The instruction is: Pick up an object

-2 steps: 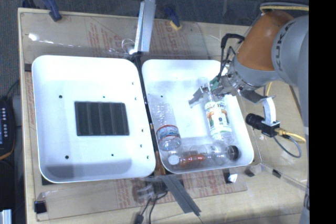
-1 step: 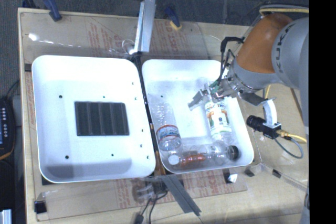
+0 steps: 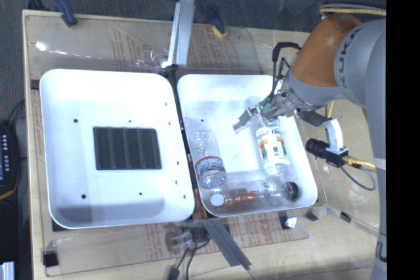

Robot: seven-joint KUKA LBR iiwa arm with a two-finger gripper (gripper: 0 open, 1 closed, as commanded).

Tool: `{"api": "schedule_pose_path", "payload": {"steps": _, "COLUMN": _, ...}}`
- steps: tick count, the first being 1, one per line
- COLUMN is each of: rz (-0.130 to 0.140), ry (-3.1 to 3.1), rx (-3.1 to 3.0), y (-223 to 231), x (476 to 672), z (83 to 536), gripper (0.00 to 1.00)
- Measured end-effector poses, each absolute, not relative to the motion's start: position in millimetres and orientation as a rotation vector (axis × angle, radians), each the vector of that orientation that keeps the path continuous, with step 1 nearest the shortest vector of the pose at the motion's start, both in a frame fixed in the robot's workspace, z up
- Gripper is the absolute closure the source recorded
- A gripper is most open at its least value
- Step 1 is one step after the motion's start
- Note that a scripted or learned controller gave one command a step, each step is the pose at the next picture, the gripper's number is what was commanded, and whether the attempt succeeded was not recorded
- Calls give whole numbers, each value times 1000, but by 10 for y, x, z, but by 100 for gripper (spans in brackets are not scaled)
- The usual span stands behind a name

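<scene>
Clearly poised for a grab: gripper (image 3: 252,116) low in right bin (image 3: 231,83), over orange-labelled bottle (image 3: 272,149). Finger spread impossible to tell; nothing visibly held.

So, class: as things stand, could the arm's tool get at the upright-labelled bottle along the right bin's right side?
Probably yes. The tool hangs just above that bottle's upper end, with nothing lying over it; the other bottles rest apart, left and below.

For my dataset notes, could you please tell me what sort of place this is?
Probably a robotics lab's bin-picking bench: a grey arm reaches over two white bins, plastic bottles lie in the right one, and clamps hold the board.
</scene>
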State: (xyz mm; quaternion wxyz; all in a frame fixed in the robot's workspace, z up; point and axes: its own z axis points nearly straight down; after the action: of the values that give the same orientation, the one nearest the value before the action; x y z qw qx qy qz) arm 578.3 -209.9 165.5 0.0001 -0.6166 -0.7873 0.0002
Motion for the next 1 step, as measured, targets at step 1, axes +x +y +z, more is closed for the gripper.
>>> {"api": "schedule_pose_path", "payload": {"steps": 1, "rz": 2, "ry": -2557, "rx": -1818, "y": -2090, "x": 5543, "z": 1701, "gripper": 0}}
